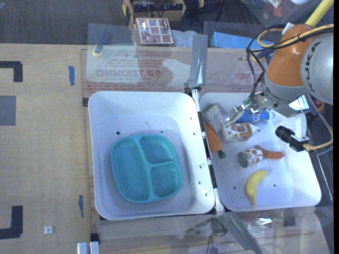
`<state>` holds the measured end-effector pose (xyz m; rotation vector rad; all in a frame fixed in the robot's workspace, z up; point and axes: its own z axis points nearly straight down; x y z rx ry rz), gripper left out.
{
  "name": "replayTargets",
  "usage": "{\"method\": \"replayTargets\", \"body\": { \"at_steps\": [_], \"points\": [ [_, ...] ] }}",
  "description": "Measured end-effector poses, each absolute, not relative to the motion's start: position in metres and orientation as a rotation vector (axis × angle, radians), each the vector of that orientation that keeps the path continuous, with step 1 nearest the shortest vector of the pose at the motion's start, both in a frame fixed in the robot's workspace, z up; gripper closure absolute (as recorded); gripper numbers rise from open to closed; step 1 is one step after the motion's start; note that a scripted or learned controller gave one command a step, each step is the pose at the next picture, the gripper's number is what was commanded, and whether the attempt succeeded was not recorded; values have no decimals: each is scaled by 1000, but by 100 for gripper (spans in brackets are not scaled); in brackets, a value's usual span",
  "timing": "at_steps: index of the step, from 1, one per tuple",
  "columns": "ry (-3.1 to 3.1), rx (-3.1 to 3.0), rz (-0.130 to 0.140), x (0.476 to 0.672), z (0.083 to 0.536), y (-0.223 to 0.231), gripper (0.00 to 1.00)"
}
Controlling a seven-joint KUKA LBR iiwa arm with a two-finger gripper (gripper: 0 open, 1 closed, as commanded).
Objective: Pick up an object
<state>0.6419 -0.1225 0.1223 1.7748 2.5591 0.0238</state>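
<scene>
My gripper (244,110) hangs over the back part of the right bin (304,192), reaching in from the right under the orange wrist band. Just below it lie a blue bottle (260,117) and a small white and orange carton (238,132). A grey-green packet (213,114) and a carrot (213,139) lie along the bin's left wall. Nearer the front are a small can (249,156), an orange chili-like piece (271,153) and a banana (254,184). Nothing is seen held in the gripper.
The left bin (106,110) holds a teal divided plate (146,167). A metal divider (204,152) runs between the bins. Behind the bins stand a clear sheet, a patterned box (153,30) and a cardboard box (153,1).
</scene>
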Motion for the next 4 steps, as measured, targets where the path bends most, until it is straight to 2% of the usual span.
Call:
{"method": "replayTargets", "body": {
  "at_steps": [1, 2, 3, 4],
  "points": [
    [2648, 1596, 44, 606, 111, -137, 0],
    [2490, 1861, 42, 611, 110, -151, 0],
    [2513, 1824, 43, 619, 109, -172, 0],
    [2651, 1659, 7, 608, 91, -164, 0]
  ]
}}
